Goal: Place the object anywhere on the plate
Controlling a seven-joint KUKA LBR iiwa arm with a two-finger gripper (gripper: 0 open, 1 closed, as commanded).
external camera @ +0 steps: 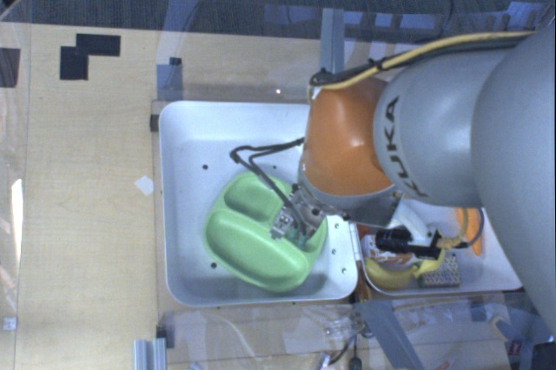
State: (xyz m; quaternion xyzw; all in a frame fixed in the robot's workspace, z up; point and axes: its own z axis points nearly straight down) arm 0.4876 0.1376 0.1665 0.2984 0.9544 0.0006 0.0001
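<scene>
Gripper: the gripper hangs below the arm's orange band, down over the right part of the green plate; from where I stand the metal tip is small and partly lost under the wrist, so I cannot tell whether it is spread or closed, or whether anything sits in it.
Contact: the tip looks to be on or just above the plate's surface; I cannot tell which.
Left bin: the left bin is white and shallow and carries the green plate, a divided plate that lies tilted toward the bin's front edge, nearer the front right corner.
Cable: a thin dark cable loops from the wrist over the bin floor, just behind the plate.
Right bin: the right bin is mostly covered by the arm; along its front left corner lie a yellow piece, a black item with an orange part and a small grey mesh-patterned block, all close together.
Task object: I cannot tell which of these it is; nothing plainly rests on the plate.
Writing: the letters "KUKA" run down the grey arm casing beside the orange band.
Bench: two black marks lie near the bench's far left corner.
</scene>
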